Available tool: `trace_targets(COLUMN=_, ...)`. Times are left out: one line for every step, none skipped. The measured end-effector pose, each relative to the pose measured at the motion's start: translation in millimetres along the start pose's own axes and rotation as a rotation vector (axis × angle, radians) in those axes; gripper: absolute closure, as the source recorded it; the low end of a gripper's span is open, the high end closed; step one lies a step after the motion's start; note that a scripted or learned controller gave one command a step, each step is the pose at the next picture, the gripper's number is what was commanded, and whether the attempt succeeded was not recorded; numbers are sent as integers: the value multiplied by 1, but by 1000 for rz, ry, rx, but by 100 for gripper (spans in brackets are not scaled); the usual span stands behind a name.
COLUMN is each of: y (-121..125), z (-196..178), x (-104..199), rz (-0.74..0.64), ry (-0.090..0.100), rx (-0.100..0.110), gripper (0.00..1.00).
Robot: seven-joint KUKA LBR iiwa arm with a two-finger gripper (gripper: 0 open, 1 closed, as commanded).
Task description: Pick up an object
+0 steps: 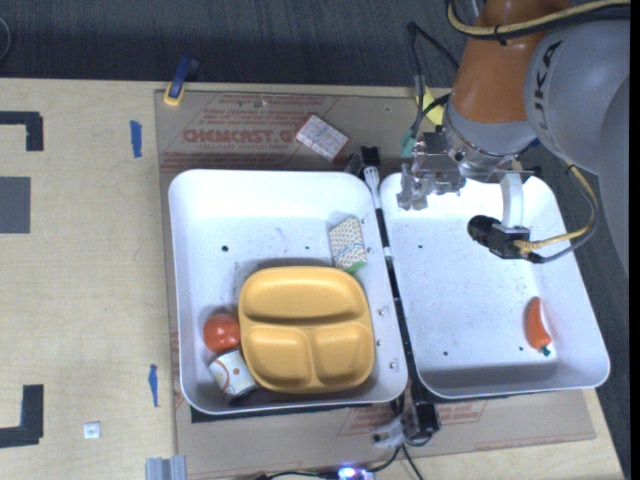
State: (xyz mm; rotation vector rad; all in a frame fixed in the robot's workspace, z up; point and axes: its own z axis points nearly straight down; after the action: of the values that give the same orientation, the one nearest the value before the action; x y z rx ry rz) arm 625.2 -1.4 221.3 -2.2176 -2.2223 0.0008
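My gripper (418,198) hangs over the far left corner of the right bin (480,368), open, with nothing between its fingers. A small orange and red carrot-like object (538,326) lies near that bin's right wall, well away from the gripper. The left bin (200,218) holds a large yellow divided tray (305,328), a red ball (220,330) at the tray's left, a white and orange object (232,373) below the ball, and a small patterned packet (347,241) by the bin's right wall.
A black connector with a yellow cable (500,236) hangs from the arm over the right bin. A patterned card (320,136) lies on the cardboard behind the bins. A blue and yellow clip (180,80) sits at the cardboard's far left corner.
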Motion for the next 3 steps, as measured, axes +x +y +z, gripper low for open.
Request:
trace_targets(y=-59, z=-12, x=59, rz=0, ry=0, rx=1, gripper=100)
trace_targets(y=-91, z=-10, x=132, rz=0, ry=0, rx=1, gripper=100)
trace_targets(y=-121, z=-5, x=170, rz=1, ry=-1, rx=1, gripper=100)
